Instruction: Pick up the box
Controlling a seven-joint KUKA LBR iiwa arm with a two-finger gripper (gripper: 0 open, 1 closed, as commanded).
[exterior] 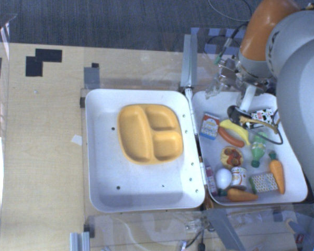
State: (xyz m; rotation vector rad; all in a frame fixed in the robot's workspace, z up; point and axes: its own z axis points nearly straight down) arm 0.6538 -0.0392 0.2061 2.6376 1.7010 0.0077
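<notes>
Box point(210, 126), a small carton with a red and blue printed face, lies flat near the upper left corner of the right bin point(298, 184), close to that bin's left wall and free of any grip. Its long axis runs roughly up and down the camera view, tilted a little, the top end leaning toward the bin's back edge. Just beside it to the right lie a banana point(235, 129) and a red sausage point(231, 138), the sausage nearly touching the carton's lower right corner. Further down the bin sit a green bottle point(257, 150), a carrot point(277, 175), a white egg point(223, 179), a small can point(239, 177) and a second orange carrot point(242, 195) along the front wall. The left bin point(102, 192) holds a yellow divided tray point(149, 133). The gripper point(220, 88) hangs over the back edge of the right bin, above and slightly right of the box, apart from it; whether its claw is open or closed I cannot tell, since it is small and blurred against the clutter. The step in hand looks like the approach, with nothing yet grasped. The next move calls for shifting toward the near-left and coming down over the carton, with the closing direction set across its short width, taking care not to catch the sausage or banana alongside.
</notes>
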